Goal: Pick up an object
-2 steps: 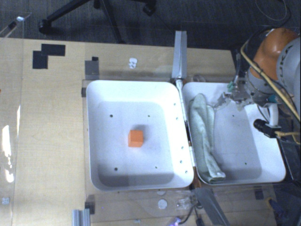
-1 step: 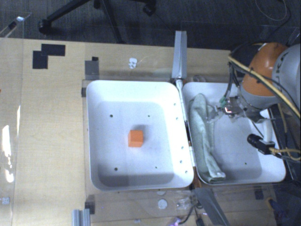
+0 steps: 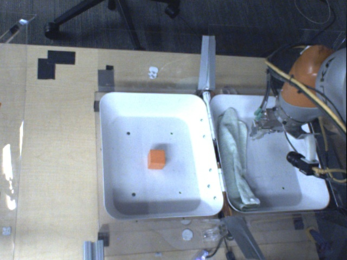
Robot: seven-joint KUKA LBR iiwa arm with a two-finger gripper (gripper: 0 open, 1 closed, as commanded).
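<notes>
Approach step. The pincer [image 3: 259, 124] hovers in the right bin [image 3: 303, 199], just beside the folded grey towel [image 3: 234, 156]; its grip state cannot be told. Next move: descend onto the towel, or traverse left to the orange cube [image 3: 156, 159] at the left bin's [image 3: 116, 199] centre.

Two white bins sit side by side on a pale wooden bench [image 3: 54, 161]. The left bin [image 3: 116, 118], in the middle of the frame, holds a small orange cube [image 3: 156, 159] near its centre, well apart from every wall. The right bin [image 3: 271, 194] holds a grey-green cloth [image 3: 234, 156] lying lengthwise along its left wall, from the upper part down to the lower left corner. The arm [image 3: 312, 80] enters at the upper right, its orange band showing, and the gripper [image 3: 262, 124] hangs over the right bin's upper part, just right of the cloth. A grey post [image 3: 207, 64] stands above the gap between the bins. A chair base [image 3: 116, 4] lies on the dark floor at the top.
</notes>
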